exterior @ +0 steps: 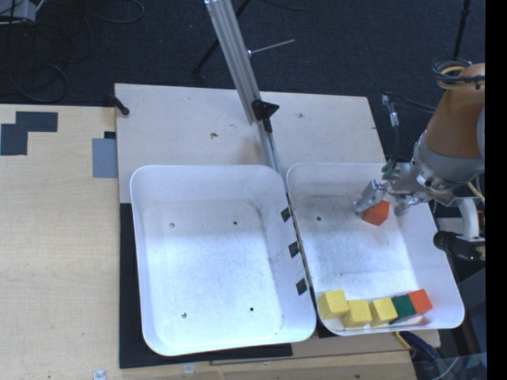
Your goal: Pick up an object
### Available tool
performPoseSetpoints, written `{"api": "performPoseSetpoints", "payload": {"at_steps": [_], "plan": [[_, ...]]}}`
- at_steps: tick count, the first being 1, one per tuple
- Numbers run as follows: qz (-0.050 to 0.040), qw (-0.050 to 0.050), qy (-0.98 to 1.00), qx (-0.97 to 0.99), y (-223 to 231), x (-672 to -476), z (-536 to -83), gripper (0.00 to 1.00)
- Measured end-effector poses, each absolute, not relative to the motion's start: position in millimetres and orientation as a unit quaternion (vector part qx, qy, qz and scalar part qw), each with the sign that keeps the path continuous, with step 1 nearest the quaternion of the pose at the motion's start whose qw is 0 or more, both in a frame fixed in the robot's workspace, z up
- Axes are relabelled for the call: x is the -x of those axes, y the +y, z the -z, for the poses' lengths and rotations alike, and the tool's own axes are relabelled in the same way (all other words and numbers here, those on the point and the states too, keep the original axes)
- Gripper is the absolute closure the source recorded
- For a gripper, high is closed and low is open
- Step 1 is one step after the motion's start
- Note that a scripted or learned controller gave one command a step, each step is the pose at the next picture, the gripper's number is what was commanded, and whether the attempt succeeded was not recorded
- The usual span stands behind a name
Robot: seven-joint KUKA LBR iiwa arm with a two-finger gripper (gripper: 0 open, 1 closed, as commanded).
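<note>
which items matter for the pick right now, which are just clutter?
In play:
claw
orange block at the claw's tip, in the right bin

Lying about:
three yellow blocks, green block, orange block along the near wall
left bin

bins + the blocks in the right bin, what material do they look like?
Bins: probably thin molded plastic; glossy white, rounded corners, soft sheen. Blocks: painted wood or solid plastic, can't tell which; flat opaque colour, crisp edges, no visible grain.
</note>
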State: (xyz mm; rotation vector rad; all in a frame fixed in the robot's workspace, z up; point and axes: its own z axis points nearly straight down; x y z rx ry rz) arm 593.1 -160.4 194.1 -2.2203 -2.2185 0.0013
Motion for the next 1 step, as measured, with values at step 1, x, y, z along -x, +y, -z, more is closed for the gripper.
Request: {"api": "performPoseSetpoints", "payload": {"at_steps": [1], "plan": [[0.0032, -0.007, -0.707, 0.707, -177.5, -635.3, -121.3, 0.0]]}}
